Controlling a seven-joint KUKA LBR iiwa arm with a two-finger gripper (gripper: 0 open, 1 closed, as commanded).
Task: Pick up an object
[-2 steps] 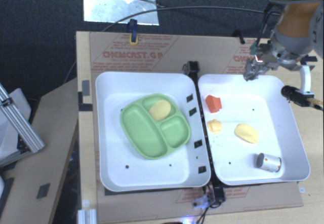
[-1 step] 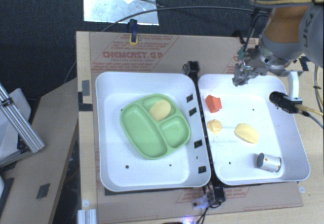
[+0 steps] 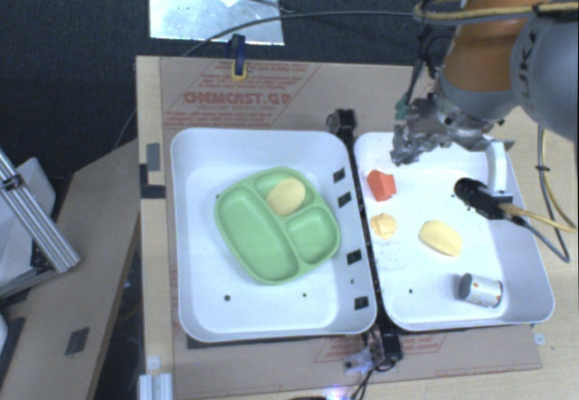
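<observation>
Hovering over the right bin (image 3: 534, 299), your hand (image 3: 407, 149) sits just above and beside the red block (image 3: 381, 184); how far it gapes, you cannot tell. Centre squarely over the block, then descend straight, avoiding the bin's dividing wall.

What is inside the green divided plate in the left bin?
One pale yellow, potato-like object sits in an upper compartment of the green divided plate. The other compartments look bare; anything beneath the object is covered.

Tool (image 3: 407, 152) above right bin (image 3: 534, 299) (near red block (image 3: 382, 185)).
</observation>
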